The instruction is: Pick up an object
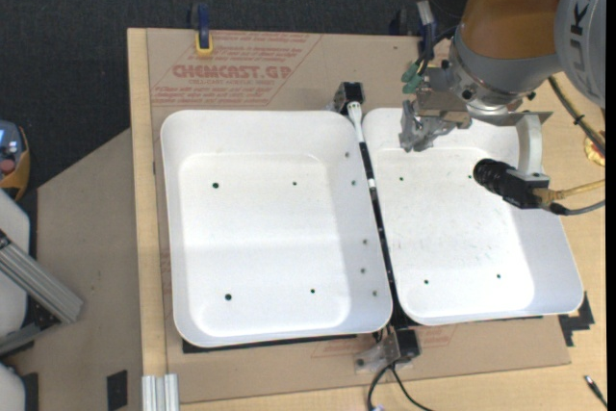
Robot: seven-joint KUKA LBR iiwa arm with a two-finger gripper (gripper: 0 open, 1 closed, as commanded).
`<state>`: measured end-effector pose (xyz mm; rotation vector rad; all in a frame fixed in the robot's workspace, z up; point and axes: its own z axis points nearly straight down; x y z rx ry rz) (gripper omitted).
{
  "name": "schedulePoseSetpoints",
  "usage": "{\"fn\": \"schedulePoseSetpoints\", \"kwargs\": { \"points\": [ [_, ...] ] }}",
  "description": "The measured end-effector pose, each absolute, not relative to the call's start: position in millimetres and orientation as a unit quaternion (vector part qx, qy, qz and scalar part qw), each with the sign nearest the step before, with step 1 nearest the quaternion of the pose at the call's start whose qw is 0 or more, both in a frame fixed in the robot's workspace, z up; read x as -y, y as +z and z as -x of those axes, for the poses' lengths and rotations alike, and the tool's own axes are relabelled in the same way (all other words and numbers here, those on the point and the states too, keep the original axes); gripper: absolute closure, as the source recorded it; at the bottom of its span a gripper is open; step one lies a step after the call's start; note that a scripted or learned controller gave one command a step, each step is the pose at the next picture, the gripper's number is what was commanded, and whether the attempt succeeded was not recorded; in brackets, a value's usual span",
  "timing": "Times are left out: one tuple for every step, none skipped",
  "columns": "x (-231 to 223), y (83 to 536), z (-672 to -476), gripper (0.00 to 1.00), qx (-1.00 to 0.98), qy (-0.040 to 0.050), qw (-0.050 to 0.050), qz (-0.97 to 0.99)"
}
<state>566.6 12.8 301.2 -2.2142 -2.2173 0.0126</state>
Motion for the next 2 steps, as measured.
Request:
{"fn": "schedulePoseSetpoints", "kwargs": {
  "points": [
    [-11,337,-567.4,1.00,0.707,-0.0018,-0.002,0.707],
    [2,390,-537.6,1.00,0.707,-0.0028,-0.003,0.708]
  ]
}}
